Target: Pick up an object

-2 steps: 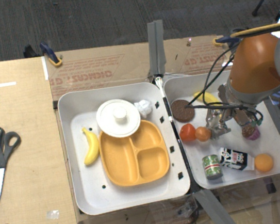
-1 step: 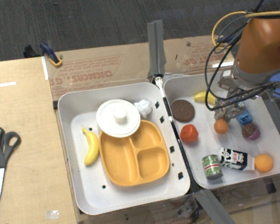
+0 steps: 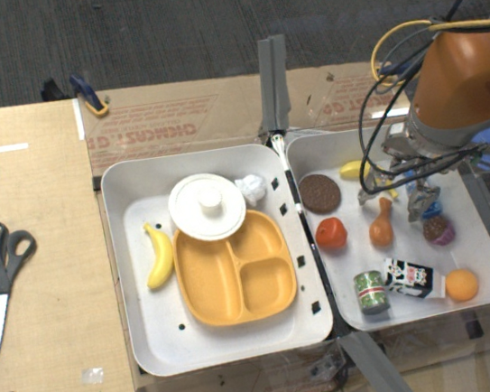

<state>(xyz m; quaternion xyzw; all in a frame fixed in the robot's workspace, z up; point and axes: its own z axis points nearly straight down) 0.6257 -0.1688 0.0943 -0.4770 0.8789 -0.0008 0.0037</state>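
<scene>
camera view, fingers (image 3: pixel 423 203) above purple object (image 3: pixel 438 230), right bin (image 3: pixel 489 241)

Two white bins side by side. Left bin (image 3: pixel 134 280): banana (image 3: pixel 158 255), yellow divided tray (image 3: pixel 236 278), white lid (image 3: pixel 206 206) overlapping its top edge. Right bin (image 3: pixel 482 228): brown disc (image 3: pixel 320 192), tomato (image 3: pixel 331 234), green can (image 3: pixel 371 293), orange (image 3: pixel 461 285), drumstick (image 3: pixel 380 223). Gripper (image 3: pixel 424 202) low over the purple item (image 3: pixel 438 231). Scissors (image 3: pixel 3 272) lie well left.
</scene>
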